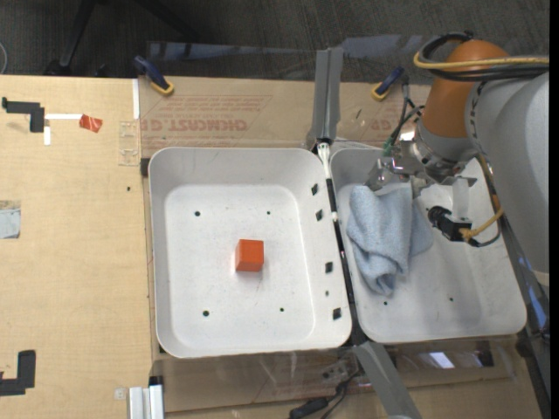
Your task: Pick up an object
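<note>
The gripper (395, 175) is low in the right bin (463, 312), at the top edge of the blue cloth (382, 234). The cloth hangs from there in folds, so it seems lifted, but I cannot tell if the pincer is clenched on it. The red block (250, 256) lies alone in the left bin (175, 234). The pick looks begun, not yet proven; raising the cloth clear is left.

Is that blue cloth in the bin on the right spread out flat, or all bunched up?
Bunched up. The blue cloth lies in folds and creases in the right bin, heaped rather than flat, just below the robot's hand.
</note>
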Robot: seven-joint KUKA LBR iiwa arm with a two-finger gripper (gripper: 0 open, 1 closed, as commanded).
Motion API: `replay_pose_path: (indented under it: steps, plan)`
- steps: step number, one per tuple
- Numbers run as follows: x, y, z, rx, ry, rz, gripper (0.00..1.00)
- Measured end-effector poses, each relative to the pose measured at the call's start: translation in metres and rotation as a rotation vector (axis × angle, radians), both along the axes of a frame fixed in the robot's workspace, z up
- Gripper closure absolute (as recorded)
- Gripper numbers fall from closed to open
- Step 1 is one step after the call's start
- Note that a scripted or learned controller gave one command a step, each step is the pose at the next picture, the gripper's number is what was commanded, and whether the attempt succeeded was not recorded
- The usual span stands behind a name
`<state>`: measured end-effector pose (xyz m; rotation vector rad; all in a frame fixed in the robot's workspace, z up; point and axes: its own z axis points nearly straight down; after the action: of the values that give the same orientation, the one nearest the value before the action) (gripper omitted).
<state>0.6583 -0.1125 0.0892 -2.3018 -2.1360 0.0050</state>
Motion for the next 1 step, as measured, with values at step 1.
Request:
replay_pose_path:
  steps: [1]
  plan:
    - [-0.0340,0.0273,0.0998,0.000,0.001,0.044,0.00]
